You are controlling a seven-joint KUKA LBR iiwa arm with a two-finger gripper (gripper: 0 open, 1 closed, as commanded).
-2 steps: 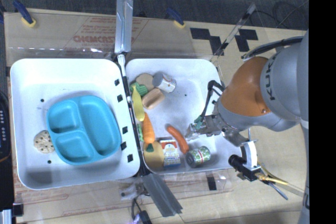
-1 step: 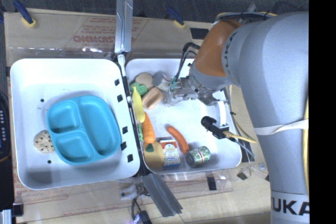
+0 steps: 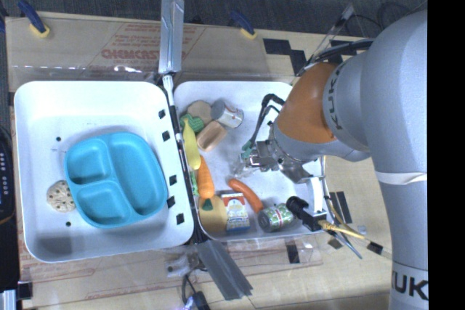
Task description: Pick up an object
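Hovering over the right white bin, the metal two-finger gripper; grip state impossible to tell. At its six o'clock, just beside it, orange carrot-shaped toy; green tin can at five

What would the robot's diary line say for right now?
arm: over right bin | gripper: low among toy food, above red sausage | left bin: blue tray, cookie

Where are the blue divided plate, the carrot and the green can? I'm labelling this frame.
blue divided plate (image 3: 116,178): camera view, on the ridge between its compartments.
carrot (image 3: 205,180): camera view, mid-length of its orange body.
green can (image 3: 276,217): camera view, on its side wall.
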